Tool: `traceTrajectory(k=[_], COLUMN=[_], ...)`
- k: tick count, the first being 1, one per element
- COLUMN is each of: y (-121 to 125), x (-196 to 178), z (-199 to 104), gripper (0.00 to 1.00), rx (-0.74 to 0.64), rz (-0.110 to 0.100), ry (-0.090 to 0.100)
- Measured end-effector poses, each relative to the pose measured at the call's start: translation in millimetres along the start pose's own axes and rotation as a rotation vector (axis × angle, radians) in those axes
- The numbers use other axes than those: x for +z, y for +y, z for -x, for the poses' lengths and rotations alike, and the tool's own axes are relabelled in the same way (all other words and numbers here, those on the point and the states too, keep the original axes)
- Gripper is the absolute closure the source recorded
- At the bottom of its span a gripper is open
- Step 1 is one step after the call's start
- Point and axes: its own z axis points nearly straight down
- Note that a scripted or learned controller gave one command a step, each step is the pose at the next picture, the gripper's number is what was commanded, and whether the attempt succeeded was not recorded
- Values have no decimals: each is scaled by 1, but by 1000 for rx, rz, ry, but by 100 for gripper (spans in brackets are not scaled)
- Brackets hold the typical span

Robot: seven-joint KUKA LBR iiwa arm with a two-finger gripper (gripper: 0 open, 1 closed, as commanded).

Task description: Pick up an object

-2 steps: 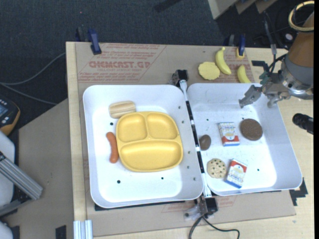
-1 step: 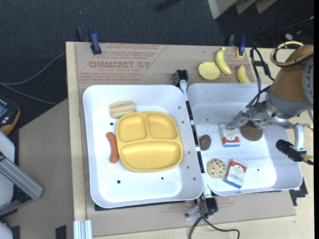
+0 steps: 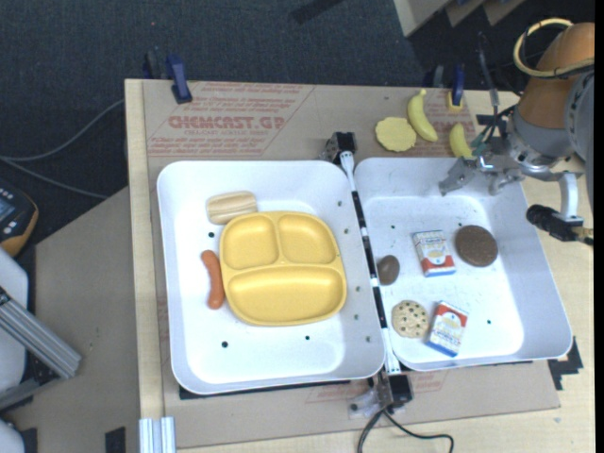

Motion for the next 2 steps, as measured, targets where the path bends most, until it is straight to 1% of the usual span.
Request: traceTrajectory(k=[1,2], y=[-57,-116], x=[20,19], z=[4,-14], gripper=[0,0], rx=[5,5], rz=[-15,-16], ry=[8,7])
